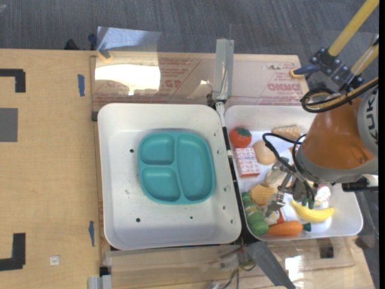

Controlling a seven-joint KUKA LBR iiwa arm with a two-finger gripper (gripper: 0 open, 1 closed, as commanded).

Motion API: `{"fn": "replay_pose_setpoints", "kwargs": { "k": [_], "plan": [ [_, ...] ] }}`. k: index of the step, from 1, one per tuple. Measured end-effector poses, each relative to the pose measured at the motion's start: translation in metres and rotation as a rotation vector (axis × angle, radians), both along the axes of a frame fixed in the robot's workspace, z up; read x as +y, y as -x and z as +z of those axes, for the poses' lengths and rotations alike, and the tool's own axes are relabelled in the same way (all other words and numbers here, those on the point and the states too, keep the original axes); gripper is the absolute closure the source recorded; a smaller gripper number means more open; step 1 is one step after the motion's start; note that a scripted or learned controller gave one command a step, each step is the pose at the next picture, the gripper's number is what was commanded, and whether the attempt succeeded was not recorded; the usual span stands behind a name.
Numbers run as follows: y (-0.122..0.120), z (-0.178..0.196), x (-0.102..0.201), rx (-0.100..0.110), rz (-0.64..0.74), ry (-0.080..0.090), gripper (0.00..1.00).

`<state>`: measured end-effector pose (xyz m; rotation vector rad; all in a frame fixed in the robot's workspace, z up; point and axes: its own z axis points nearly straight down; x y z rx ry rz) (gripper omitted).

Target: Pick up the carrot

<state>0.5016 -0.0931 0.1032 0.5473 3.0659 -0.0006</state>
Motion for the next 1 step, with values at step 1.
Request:
{"fn": "replay_pose_setpoints", "kwargs": {
  "k": [1],
  "plan": [
    [-0.0148,-0.0037,-0.0034,0.007,-0.109,-0.006,0.0]
  ]
}}
